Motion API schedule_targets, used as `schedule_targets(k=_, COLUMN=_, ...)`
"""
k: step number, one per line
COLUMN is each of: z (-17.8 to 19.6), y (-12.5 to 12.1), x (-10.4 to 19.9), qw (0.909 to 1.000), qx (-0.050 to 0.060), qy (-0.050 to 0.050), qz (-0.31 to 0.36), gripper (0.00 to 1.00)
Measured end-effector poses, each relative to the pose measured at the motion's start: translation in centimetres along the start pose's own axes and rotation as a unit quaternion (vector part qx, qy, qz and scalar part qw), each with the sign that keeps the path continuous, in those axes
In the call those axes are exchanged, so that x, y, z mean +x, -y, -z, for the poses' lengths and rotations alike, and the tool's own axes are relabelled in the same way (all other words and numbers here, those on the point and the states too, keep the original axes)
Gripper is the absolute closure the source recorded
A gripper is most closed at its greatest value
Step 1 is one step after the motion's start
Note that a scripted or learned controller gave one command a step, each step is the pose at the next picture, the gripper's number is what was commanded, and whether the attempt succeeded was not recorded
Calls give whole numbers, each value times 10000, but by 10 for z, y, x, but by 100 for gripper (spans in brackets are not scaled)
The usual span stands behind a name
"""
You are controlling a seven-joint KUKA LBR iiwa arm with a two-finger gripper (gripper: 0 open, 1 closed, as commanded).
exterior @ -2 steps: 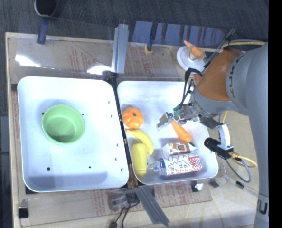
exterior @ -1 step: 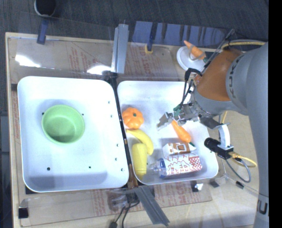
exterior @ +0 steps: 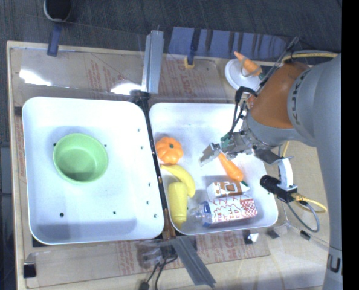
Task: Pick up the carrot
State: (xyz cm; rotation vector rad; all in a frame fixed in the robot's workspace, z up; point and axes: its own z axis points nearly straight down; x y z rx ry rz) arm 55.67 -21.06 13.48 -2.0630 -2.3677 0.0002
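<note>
The carrot [exterior: 231,168] is small and orange. It lies slanted in the right bin [exterior: 185,116], toward that bin's right side, just above a printed carton. My gripper [exterior: 222,151] is low over the right bin, directly at the carrot's upper left end. The grey arm with its orange band reaches in from the right and hides the bin's right wall behind it. Whether the carrot's tip is between the gripper's parts is unclear from this angle.
The right bin also holds an orange pumpkin-like fruit [exterior: 168,150], a yellow banana [exterior: 179,193], a clear plastic bottle [exterior: 205,214] and a red-and-white carton [exterior: 232,199] right below the carrot. A green bowl [exterior: 80,157] sits in the left bin [exterior: 40,222].
</note>
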Motion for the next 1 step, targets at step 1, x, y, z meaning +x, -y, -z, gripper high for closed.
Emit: schedule_targets(k=1, z=0, y=0, x=0, qw=10000, qx=0, qy=0, qz=0, gripper=0)
